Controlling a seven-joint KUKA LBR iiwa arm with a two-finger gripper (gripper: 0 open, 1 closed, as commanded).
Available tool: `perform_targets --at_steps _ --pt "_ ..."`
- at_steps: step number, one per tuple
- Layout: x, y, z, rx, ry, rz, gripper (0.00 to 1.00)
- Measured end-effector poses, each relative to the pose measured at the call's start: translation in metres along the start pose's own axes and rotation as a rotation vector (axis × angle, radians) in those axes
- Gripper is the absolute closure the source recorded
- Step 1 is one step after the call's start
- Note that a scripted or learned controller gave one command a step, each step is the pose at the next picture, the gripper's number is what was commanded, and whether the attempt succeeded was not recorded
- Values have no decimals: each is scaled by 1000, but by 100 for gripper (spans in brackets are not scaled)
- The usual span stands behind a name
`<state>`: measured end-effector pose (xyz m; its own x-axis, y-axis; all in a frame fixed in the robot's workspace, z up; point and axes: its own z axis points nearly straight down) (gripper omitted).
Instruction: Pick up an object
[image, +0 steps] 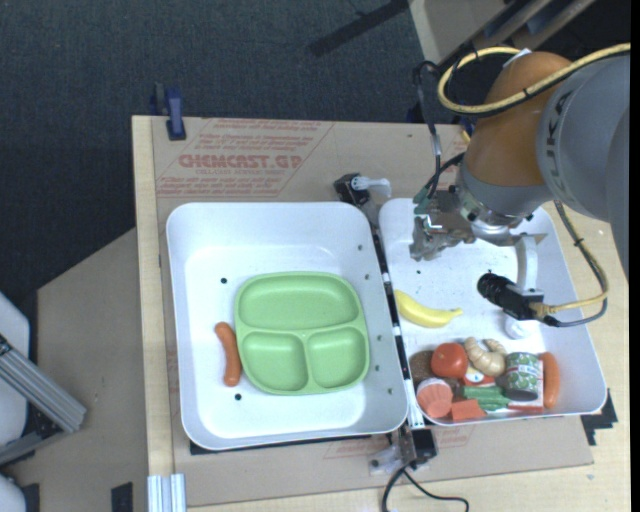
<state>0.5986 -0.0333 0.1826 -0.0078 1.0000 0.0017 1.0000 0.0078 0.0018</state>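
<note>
Toy food pile (485, 382) crowds the right bin's (580, 330) near corner. Banana (426, 312) lies apart, near the divider: likely light, stiff, slick plastic; grip across its middle. Pincer (428, 240) hovers beyond it; spread or closed, cannot tell.

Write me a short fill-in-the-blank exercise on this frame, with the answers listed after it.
1. The green tray has ___ compartments.
2. The sausage lies in the ___ bin, beside the tray.
3. The yellow toy fruit in the right bin is a ___.
4. The gripper hangs over the ___ bin.

Answers: three; left; banana; right
</note>
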Motion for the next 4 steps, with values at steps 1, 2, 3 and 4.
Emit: perform_targets --at_steps 1,2,3,4 --pt "62 -80 -39 7 3 1 100" --pt "32 2 0 -2 -4 9 100" --pt "-98 67 16 -1 -9 18 100" --pt "-105 -12 -32 3 -2 12 100"
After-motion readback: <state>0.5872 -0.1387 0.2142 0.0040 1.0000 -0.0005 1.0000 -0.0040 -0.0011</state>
